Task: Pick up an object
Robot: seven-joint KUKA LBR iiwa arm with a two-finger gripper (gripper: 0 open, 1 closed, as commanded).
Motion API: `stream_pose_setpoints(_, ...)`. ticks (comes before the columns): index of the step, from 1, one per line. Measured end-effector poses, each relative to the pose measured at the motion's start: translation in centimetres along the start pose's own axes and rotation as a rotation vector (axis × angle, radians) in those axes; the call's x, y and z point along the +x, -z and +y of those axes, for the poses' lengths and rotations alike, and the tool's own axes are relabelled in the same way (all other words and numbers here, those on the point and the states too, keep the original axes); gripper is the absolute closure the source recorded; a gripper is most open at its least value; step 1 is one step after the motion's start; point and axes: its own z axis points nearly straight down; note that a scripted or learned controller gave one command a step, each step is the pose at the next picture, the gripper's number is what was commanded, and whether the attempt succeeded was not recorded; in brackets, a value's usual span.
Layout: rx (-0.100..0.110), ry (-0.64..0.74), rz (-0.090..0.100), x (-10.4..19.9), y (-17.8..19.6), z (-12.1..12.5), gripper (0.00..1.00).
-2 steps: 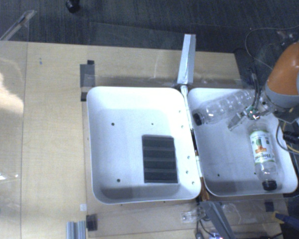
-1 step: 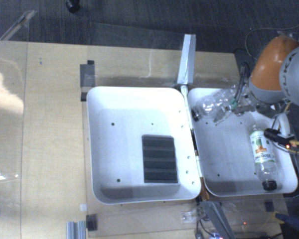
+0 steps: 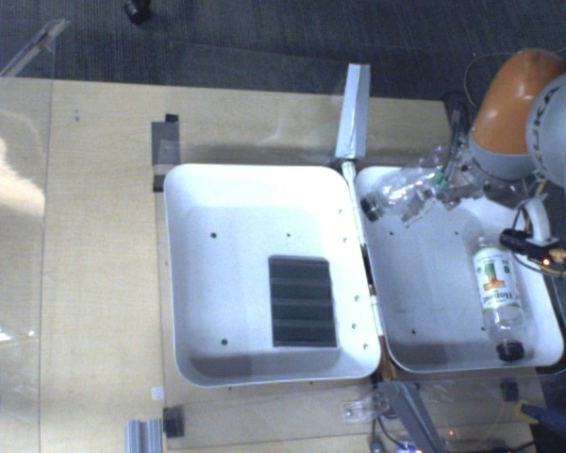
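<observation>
1. Seen from above: two shallow white plastic bins side by side on a pale wooden surface [image 3: 94,347]; left bin [image 3: 189,253] carrying a flat dark ribbed rectangular block [image 3: 302,300], right bin [image 3: 547,347] carrying two bottles.
2. Lying lengthwise near the right bin's right wall: a clear plastic bottle with a white, orange and green label and a dark cap [image 3: 498,295], cap end toward the near rim.
3. At the right bin's far left corner: a crumpled clear plastic bottle [image 3: 401,192], tilted, right at the tip of the gripper [image 3: 443,185] on the grey arm reaching in from the right; whether held between the fingers or merely touched, impossible to tell, and open or closed not discernible either.
4. Handling, as a judgement: both bottles likely light and apparently empty; thin walls prone to buckling, smooth and slippery under a pinch, apt to roll away when nudged.
5. Best hold, probably: across the labelled bottle's straight body at the label, jaws square to its long axis; on the crumpled one, across a flattened fold or the stiffer neck.
6. Label printing present but too small to read; no brand legible.
</observation>
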Motion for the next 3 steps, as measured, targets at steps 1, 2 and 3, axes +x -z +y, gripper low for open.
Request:
stream_pose_setpoints(1,-0.015,0.064,-0.005,-4.0,-2.9,-5.5,0.00)
stream_pose_setpoints(2,0.046,0.065,0.026,-7.3,-3.4,-2.3,0.00)
stream_pose_setpoints(3,-0.015,0.180,-0.005,-4.7,-2.9,-5.8,0.00)
